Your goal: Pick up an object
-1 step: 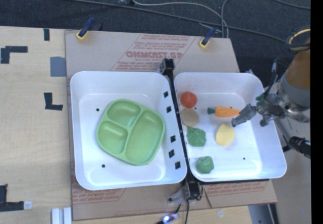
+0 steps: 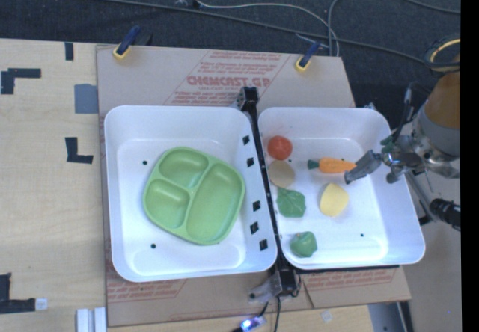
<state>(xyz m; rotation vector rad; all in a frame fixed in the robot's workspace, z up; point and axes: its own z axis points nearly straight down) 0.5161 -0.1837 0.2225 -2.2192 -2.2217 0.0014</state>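
Counter [image 2: 45, 196]: a pale wooden surface was seen, bearing a sheet of brown cardboard [image 2: 224, 76] held at its far edge by two yellow clamps.
Left bin [image 2: 123, 248]: a shallow white bin was seen on the cardboard, touching its neighbour along the middle.
Green tray [image 2: 194, 194]: a light green plate divided into compartments was seen lying flat in the left bin, turned at a slant.
Right bin [image 2: 389, 244]: a second white bin was seen holding the small food items.
Tomato [image 2: 280, 147]: a red round piece was placed near the far left corner of the right bin.
Beige disc [image 2: 282, 173]: a tan round piece was found just beside the tomato, on the near side.
Carrot [image 2: 335, 166]: an orange piece with a green end was laid flat near the bin's middle, its orange end closest to the tool.
Yellow piece [image 2: 334, 200]: it was set near the carrot, on the near side.
Leafy green pieces: one [image 2: 291, 203] was found below the beige disc, another [image 2: 304, 244] near the front wall.
Arm [image 2: 441, 117]: it was seen reaching in over the right bin's right wall.
Tool [image 2: 358, 171]: it was seen low over the right bin, just beside the carrot's orange end; whether it was spread or pressed together could not be told, and nothing was seen pinched in it.
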